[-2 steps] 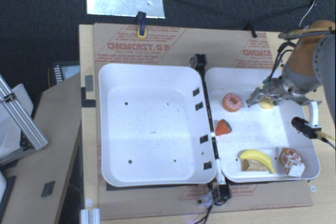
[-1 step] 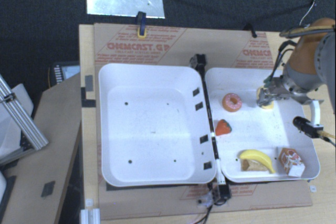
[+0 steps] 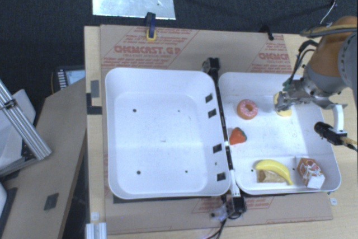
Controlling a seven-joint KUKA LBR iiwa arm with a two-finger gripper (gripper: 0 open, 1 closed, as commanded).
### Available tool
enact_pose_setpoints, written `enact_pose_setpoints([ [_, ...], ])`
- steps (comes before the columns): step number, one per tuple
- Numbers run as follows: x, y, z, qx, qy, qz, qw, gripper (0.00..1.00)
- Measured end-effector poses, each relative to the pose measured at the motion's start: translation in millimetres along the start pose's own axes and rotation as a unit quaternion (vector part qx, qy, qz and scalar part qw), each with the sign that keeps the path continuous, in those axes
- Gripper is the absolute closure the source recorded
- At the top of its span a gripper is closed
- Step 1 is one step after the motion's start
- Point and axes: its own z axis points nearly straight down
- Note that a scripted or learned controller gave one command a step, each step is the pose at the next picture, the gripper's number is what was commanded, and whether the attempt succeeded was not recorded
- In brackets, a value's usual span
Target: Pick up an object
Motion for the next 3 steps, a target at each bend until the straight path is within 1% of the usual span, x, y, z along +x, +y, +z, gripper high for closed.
enact_pose_setpoints([
  [3,0,4,-33,-0.005,-0.002,-0.008,1.0,1.0],
])
